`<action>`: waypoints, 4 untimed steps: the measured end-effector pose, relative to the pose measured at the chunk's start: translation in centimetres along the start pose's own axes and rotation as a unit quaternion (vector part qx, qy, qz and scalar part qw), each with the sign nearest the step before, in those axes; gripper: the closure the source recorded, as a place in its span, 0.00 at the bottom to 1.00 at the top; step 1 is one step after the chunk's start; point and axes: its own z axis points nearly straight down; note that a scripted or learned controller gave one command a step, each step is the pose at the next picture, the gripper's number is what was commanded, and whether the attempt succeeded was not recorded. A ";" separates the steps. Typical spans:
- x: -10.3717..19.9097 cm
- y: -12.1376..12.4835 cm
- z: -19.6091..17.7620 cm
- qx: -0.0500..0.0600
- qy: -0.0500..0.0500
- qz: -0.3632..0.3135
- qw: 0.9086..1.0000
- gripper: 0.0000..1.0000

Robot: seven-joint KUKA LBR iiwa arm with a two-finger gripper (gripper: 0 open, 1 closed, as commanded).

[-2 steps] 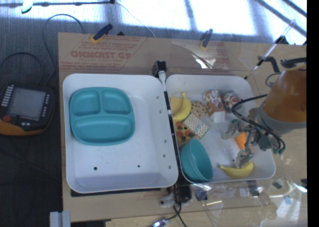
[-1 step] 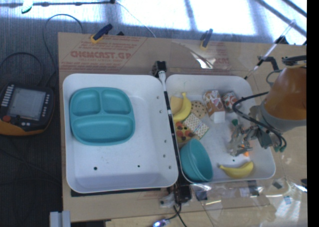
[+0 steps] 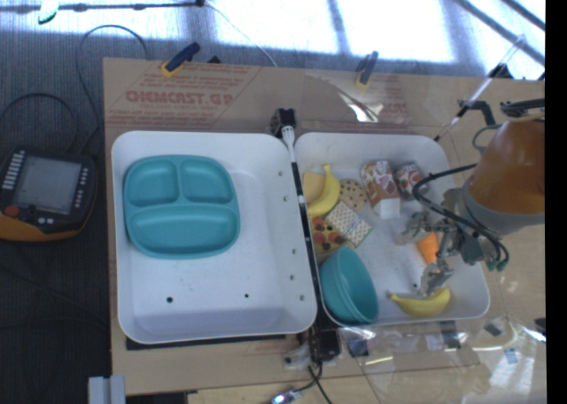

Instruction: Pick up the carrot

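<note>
The carrot (image 3: pixel 428 247) is a small orange piece lying in the right-hand part of the right bin (image 3: pixel 390 141). My gripper (image 3: pixel 431 255) is down inside that bin, right at the carrot, and its grey metal parts partly cover the carrot. The arm with its orange band (image 3: pixel 509 172) reaches in from the right above the bin's edge.
The right bin also holds a banana (image 3: pixel 421 303) just below the gripper, a teal bowl (image 3: pixel 348 285), another banana (image 3: pixel 321 190), a candy packet (image 3: pixel 335 232) and snack packets (image 3: pixel 381 182). A teal divided plate (image 3: pixel 182 205) lies in the left bin (image 3: pixel 213 305).
</note>
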 end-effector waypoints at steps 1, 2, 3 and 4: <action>-0.1 0.0 -0.7 0.001 0.001 0.000 1.000 1.00; -0.1 0.0 -0.7 0.001 0.001 0.000 1.000 0.00; -0.1 -0.1 -1.4 0.002 0.002 0.000 1.000 1.00; 0.0 6.5 -5.9 -0.003 0.000 -0.012 1.000 1.00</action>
